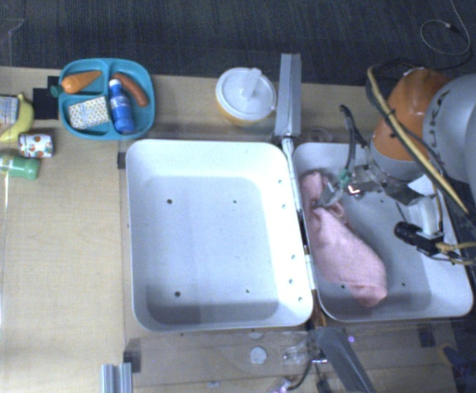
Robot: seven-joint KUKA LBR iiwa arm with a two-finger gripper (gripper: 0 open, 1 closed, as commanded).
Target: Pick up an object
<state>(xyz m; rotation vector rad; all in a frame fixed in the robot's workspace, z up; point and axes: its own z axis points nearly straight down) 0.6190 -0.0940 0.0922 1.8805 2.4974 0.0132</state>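
Well, from the one camera above the desk [57,260], the arm [459,113] comes in at the right of the frame and its claw [337,191] sits low in the right bin [442,297], at the upper end of a pink cloth [344,248]. Whether the claw is open or closed I cannot tell; the tips are lost against the fabric and the small metal parts around them.

To my mind the step in hand is the grasp itself. Doing it well would mean pinching a raised fold near the top of the cloth, not the flat of it, then lifting straight up and slowly, keeping off the wall between the bins.

The cloth is a soft, pale pink, rumpled bundle, lying aslant along the left side of the right bin, narrow at its upper end and broader toward the lower middle. It looks limp, so it would likely droop and trail when raised.

The left bin [213,309] lies beside it. At the upper left of the frame a blue tray [143,84] holds toy food, and a yellow lidded cup [246,95] stands at the upper middle.
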